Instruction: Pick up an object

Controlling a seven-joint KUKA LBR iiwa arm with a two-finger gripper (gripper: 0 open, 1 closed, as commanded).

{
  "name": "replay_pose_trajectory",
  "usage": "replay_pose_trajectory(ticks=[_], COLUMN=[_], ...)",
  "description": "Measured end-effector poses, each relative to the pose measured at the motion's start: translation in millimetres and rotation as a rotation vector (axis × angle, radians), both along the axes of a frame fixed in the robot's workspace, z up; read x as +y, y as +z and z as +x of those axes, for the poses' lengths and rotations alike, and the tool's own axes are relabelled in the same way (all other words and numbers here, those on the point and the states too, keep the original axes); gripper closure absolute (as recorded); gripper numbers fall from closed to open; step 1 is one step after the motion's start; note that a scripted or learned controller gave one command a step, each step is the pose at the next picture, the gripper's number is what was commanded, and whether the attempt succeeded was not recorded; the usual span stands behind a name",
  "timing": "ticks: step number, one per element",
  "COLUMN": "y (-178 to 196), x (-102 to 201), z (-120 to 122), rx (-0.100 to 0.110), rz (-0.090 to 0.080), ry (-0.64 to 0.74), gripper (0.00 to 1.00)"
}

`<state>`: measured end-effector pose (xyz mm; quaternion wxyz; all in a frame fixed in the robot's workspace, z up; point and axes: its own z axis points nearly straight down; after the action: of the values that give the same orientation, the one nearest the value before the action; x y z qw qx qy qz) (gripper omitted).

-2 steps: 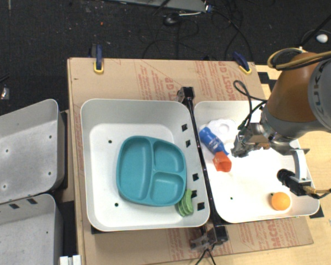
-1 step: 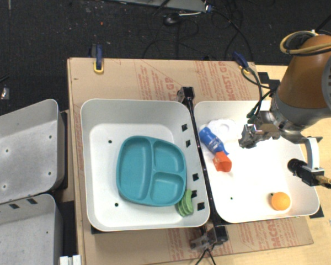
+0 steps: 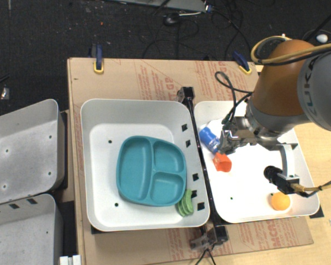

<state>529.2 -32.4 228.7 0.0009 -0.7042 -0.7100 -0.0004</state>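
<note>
Camera view: hand [image 3: 227, 147] hangs beside orange cup [image 3: 223, 163], right bin [image 3: 247, 195].

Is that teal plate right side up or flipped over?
Right side up: the teal plate shows its three sunken compartments facing up.

In the left bin [image 3: 87, 148] the teal divided plate [image 3: 151, 170] takes up most of the floor, leaving bare strips along the far wall and the left wall. A small green thing [image 3: 185, 203] lies against the plate's near right corner, closing that corner off. In the right bin [image 3: 248, 214] the arm [image 3: 287, 87] hangs over the far half, and its gripper [image 3: 230, 139] sits just beside a blue object [image 3: 209, 138] and an orange-red cup [image 3: 223, 163] – that left side is crowded. An orange ball [image 3: 279, 201] rests near the near right corner. The floor between cup and ball lies bare – the widest open patch there.
</note>
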Motion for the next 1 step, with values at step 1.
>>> replay_pose_trajectory(ticks=[1], y=[-8.0], x=[58.4], z=[-5.7], rx=[0.001], rz=[0.000], ry=[0.001], gripper=[1.00])
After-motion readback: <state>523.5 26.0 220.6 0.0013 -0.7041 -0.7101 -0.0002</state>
